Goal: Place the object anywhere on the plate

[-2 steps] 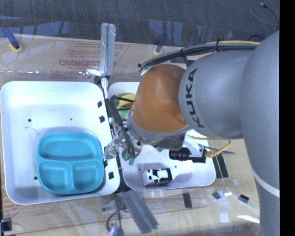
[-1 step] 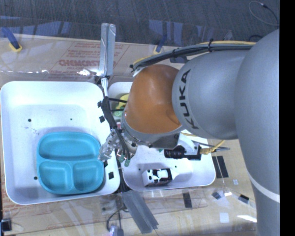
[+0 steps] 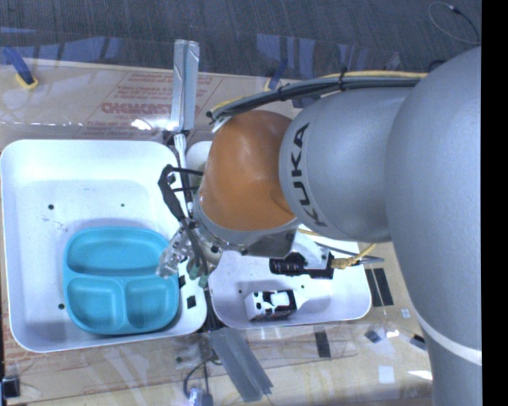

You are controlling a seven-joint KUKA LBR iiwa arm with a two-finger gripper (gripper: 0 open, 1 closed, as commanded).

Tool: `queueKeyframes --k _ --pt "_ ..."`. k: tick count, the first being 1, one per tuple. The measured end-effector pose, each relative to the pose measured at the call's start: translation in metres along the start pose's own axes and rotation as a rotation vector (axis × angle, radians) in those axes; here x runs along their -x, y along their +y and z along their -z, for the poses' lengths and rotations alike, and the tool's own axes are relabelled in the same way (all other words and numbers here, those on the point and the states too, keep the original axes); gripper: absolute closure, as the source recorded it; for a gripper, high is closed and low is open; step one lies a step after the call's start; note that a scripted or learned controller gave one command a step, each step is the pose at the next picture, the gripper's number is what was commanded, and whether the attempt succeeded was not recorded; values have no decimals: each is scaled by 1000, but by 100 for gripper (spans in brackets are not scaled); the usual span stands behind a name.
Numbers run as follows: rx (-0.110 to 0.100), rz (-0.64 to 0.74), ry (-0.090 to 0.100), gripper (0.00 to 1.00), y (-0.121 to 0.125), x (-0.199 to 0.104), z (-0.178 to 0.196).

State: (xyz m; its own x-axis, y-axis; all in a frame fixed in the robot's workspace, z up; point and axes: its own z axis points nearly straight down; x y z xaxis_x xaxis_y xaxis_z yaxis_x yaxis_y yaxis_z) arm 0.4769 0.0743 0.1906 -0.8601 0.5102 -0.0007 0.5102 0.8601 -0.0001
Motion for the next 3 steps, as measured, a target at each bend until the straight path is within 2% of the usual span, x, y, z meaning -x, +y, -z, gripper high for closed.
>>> queueKeyframes --k 1,2,3 --pt "-1 186 3 100 -5 3 0" --pt "0 238 0 100 20 -12 0" --pt "-1 324 2 100 8 -5 0"
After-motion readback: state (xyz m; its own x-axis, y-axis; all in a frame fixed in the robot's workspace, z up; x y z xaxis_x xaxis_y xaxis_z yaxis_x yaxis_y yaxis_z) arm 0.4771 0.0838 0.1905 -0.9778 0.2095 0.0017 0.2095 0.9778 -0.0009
